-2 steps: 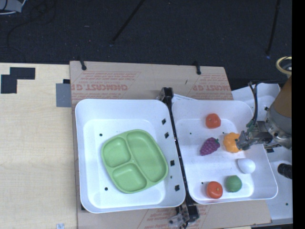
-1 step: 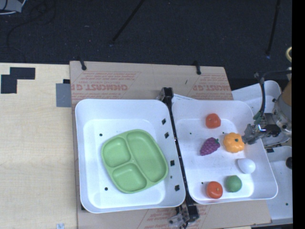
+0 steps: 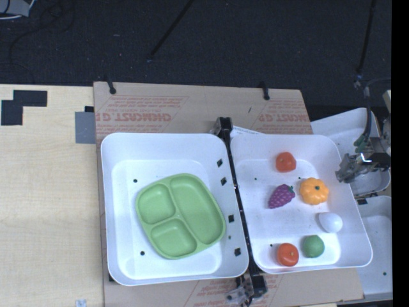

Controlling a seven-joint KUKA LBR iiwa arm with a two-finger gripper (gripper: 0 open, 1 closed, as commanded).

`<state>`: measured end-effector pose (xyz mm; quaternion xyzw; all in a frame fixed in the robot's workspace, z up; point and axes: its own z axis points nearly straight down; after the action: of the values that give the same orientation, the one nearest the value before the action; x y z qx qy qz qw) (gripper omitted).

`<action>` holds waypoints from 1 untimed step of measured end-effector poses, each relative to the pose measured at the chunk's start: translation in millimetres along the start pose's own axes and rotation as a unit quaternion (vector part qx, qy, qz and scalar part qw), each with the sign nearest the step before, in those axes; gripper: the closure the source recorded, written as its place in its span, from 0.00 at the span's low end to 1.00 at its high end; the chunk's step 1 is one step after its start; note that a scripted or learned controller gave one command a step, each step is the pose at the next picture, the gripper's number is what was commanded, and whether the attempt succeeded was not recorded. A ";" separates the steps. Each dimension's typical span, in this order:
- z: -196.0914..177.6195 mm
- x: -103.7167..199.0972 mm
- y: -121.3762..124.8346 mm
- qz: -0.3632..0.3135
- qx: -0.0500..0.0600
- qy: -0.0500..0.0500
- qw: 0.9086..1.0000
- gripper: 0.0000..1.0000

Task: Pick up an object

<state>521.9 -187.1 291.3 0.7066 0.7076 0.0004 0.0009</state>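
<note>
My pincer (image 3: 358,162) hovered past the right bin's (image 3: 348,171) rim; whether it was apart, I cannot tell. The orange pumpkin (image 3: 314,191) lay nearest, the purple grapes (image 3: 281,196) beyond it.

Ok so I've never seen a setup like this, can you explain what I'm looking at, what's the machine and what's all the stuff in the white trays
One fixed camera looks down at a slant on a bench. On it sit two shallow white bins side by side. The left bin holds a green divided plate. The right bin holds toy foods: two red tomatoes, purple grapes, an orange pumpkin, a white egg and a green ball-shaped fruit. The machine is a robot arm reaching in from the right; its gripper sits at the right bin's edge, too unclear to read. Nothing looks held.
</note>
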 end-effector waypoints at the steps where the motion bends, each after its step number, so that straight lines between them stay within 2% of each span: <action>1: -1.0 51.9 -3.4 -0.001 0.002 0.001 1.000 1.00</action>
<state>518.4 -135.2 292.3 0.7058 0.7084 -0.0004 -0.0015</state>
